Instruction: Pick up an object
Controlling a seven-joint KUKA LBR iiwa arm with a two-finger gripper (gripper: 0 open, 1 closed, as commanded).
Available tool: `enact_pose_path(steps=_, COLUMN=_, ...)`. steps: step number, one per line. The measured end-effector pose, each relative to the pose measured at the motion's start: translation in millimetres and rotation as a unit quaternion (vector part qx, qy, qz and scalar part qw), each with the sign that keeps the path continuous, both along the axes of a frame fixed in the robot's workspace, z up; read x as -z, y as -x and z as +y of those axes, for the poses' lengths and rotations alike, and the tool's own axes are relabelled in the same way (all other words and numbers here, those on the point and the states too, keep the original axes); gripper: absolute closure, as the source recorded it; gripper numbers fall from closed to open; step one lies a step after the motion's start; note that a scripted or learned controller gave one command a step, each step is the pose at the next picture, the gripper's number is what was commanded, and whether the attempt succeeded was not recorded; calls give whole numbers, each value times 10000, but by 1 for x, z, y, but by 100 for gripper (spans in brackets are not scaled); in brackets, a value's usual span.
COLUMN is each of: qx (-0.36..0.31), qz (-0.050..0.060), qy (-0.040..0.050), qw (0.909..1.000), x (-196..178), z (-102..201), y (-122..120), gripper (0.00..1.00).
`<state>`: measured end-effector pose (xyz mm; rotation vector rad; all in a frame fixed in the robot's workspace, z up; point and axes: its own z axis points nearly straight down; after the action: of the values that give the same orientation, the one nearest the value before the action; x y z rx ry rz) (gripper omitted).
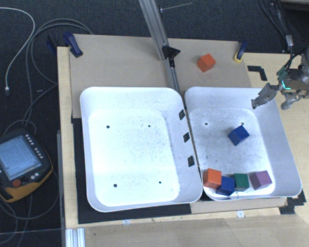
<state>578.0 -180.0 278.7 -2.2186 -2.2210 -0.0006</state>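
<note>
Lying left of, below tool (276, 100) (fingers spread): blue cube (239, 135)

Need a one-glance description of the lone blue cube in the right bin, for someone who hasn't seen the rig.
Start at the right bin of the two white ones. Near its middle a blue cube sits by itself on the speckled floor. Four other blocks, orange, blue, green and purple, are crowded along the near edge; this one stands apart from them.

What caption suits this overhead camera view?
Open gripper above right white bin holding loose blue cube and a row of four cubes.
</note>
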Motion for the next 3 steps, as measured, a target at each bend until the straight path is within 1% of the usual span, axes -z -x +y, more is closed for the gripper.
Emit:
enact_pose_path(steps=1, qx=3, qz=40, qy=-10, qw=10000, x=131, z=10, y=0, gripper=0)
enact_pose_path(steps=2, qx=13, qz=-127, qy=60, qw=9999, x=160, z=36, y=-10, gripper=0)
enact_pose_path(steps=3, qx=0, qz=-40, qy=23, qw=10000, x=136, z=16, y=-34, gripper=0)
